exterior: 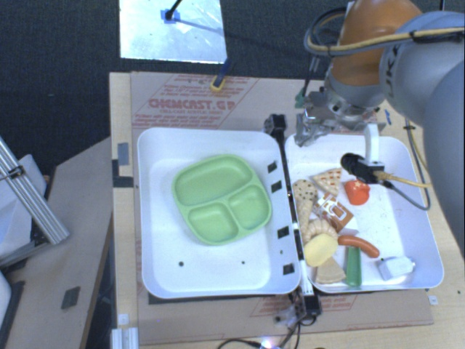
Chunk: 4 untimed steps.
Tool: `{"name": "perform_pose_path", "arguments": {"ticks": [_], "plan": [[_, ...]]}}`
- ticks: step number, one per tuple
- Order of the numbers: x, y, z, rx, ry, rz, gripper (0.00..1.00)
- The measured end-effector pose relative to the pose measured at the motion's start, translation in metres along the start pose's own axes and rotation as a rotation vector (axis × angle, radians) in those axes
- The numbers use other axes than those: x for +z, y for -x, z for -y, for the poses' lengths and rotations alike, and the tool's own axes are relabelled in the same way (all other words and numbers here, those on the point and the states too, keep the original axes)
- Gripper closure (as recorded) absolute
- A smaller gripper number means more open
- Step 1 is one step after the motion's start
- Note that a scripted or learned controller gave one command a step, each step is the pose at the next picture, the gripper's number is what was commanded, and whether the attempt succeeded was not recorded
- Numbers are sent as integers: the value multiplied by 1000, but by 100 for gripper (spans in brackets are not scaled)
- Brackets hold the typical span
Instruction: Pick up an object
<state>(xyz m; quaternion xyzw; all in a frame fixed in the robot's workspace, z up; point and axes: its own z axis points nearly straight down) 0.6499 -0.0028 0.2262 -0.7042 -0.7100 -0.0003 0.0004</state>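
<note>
The right bin (414,195) holds a heap of toy food. In it are a red tomato (356,192), a triangular cracker (328,179), a dotted brown cookie (304,192), a small orange snack packet (334,211), a sausage (358,245), a yellow potato (320,250), a green pickle (352,267) and a white block (394,267). My gripper (309,131) hangs over the bin's back left corner, behind the heap and apart from it. Nothing shows in it.
The left bin (149,209) holds a green divided plate (218,195). A black-clipped divider (285,195) runs between the bins. A shiny sheet (172,20) lies behind the bench, and an aluminium rail (29,202) stands at far left.
</note>
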Motion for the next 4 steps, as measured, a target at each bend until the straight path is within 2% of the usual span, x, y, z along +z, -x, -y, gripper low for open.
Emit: {"name": "perform_pose_path", "arguments": {"ticks": [1,2,3,4], "plan": [[-5,-58,16,-1,1,-1,100],[10,-71,9,2,1,1,100],[10,-79,17,1,0,0,100],[2,-63,14,8,2,1,100]]}}
